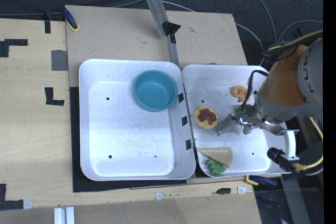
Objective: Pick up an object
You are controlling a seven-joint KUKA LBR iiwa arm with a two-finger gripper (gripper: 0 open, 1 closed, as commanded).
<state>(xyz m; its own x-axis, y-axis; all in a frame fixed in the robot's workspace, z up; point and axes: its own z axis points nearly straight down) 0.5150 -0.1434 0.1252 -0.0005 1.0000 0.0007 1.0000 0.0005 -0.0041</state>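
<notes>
My gripper (235, 127) hangs low over the middle of the right bin (262, 162), open, with nothing between its two dark fingers. Just left of it lies a small round yellow toy with a red top (206, 117); the left fingertip ends about a finger's width from it. An orange toy (239, 92) lies behind the gripper, near the wrist. A tan wedge (219, 154) rests at the bin's front, with a green piece (214, 166) against its near edge. A blue bowl (155, 90) stands upright in the back of the left bin (126, 160).
The grey arm with its orange band (286, 84) covers the right bin's right side. A slanted metal pole (157, 2) reaches down to the divider between the bins. Cables trail over the bench behind the right bin.
</notes>
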